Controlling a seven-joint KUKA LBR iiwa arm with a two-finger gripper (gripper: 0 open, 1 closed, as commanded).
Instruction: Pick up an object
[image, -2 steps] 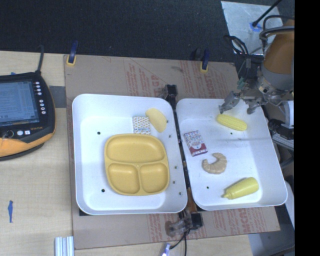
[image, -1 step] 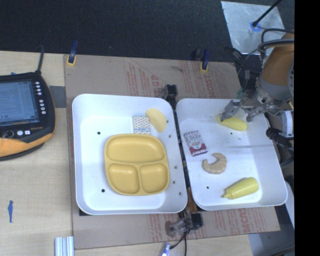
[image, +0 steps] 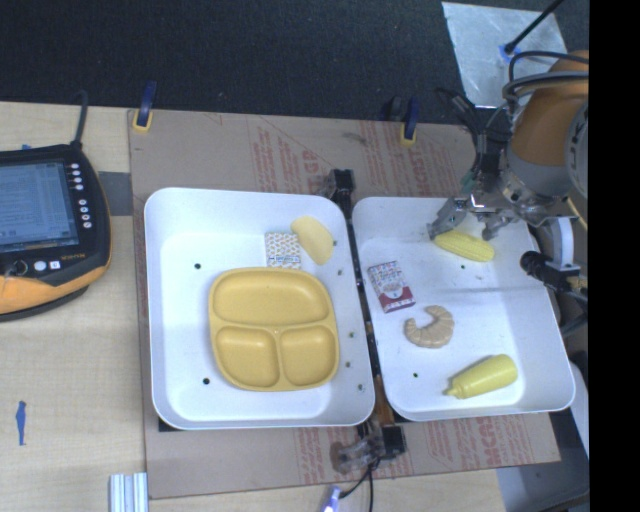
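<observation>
i see the arm reaching in from the right, its orange band up at the top right corner and the wrist angled down over the far end of the right bin (image: 560, 330). the gripper (image: 466, 222) sits low over the bin floor, fingers spread wide, one tip to the left near the bin's far wall and the other toward the right.

the yellow corn cob (image: 465, 246) lies just under and in front of the spread fingers, at the far part of the right bin. i cannot tell if a fingertip touches it; it is not clamped between them. its long axis runs left to right, tilted slightly down toward the right.

nearer in the same bin: a red-and-white packet (image: 390, 285), a croissant (image: 430, 327) and a yellow squeeze bottle (image: 482, 377).
</observation>
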